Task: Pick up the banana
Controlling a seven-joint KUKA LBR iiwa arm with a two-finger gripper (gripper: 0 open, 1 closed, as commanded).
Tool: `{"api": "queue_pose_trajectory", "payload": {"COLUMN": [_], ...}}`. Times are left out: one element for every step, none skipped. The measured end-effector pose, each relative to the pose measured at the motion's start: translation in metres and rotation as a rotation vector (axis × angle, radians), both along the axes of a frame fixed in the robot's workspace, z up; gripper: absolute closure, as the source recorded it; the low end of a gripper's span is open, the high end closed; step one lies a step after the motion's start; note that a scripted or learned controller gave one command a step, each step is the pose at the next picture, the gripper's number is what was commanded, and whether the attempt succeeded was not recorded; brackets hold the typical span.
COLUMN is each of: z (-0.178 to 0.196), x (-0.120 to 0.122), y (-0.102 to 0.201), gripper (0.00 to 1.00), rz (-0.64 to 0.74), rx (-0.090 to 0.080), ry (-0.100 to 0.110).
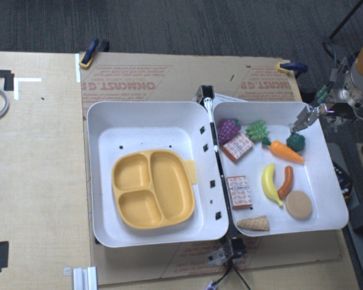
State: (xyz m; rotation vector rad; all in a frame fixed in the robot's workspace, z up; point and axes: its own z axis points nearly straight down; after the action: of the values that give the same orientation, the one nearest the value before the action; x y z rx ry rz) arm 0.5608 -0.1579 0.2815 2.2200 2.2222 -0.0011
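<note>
Cone (253, 223) sits by the right bin's (327, 156) front edge; banana (269, 183) looks light, stiff, slick, so grab mid-curve. Pincer (302, 121) hovers near the back-right corner, can't tell its opening.

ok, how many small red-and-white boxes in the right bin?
2. One box lies tilted near the bin's upper left, below the grapes. The other box lies lower, left of the banana. None look hidden.
</note>
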Motion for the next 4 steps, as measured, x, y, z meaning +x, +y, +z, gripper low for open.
{"api": "queue_pose_trajectory", "payload": {"z": [-0.120, -0.187, -0.177, -0.089], "x": [-0.033, -0.035, -0.034, -0.011], "y": [-0.002, 0.019, 0.019, 0.117], "gripper": [0.00, 0.00, 1.00, 1.00], "rz": [0.230, 0.383, 0.381, 0.901], "rx": [0.001, 0.001, 0.000, -0.001], "ry": [0.000, 0.000, -0.002, -0.003]}}
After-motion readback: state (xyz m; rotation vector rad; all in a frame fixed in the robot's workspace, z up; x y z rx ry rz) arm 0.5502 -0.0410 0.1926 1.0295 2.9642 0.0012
